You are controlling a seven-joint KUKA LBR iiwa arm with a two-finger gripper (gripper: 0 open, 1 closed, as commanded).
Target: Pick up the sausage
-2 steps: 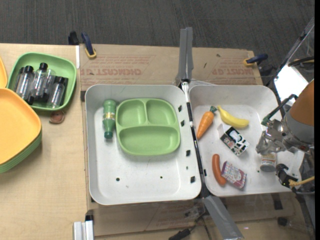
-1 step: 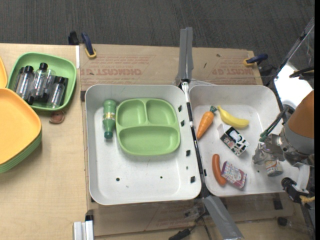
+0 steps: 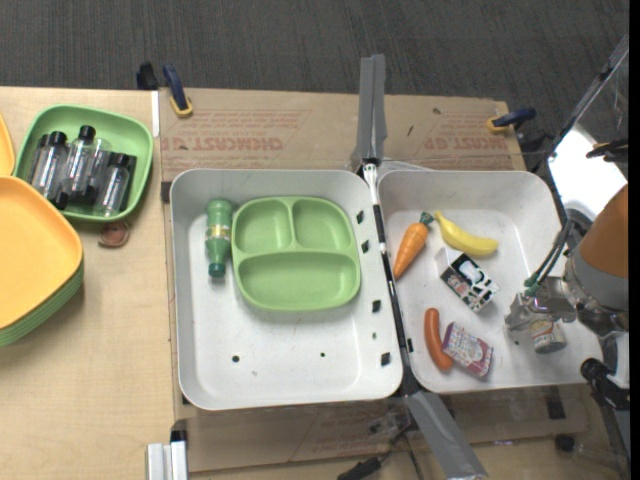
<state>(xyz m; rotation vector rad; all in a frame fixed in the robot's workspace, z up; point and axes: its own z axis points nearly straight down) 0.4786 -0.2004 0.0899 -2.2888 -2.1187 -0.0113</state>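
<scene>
The sausage (image 3: 435,339) is a short orange-red link lying near the front left of the right bin (image 3: 500,183), next to a pink packet (image 3: 467,349). My gripper (image 3: 538,321) hangs low at the right side of that bin, roughly a hand's width to the right of the sausage. Its metal fingers sit over a small grey object that I cannot make out.
In the right bin also lie a carrot (image 3: 409,247), a banana (image 3: 466,235) and a black-and-white box (image 3: 470,281). The left bin (image 3: 200,348) holds a green divided tray (image 3: 296,252) and a green bottle (image 3: 218,236). Orange plates (image 3: 35,263) and a green dish of vials (image 3: 85,161) stand at left.
</scene>
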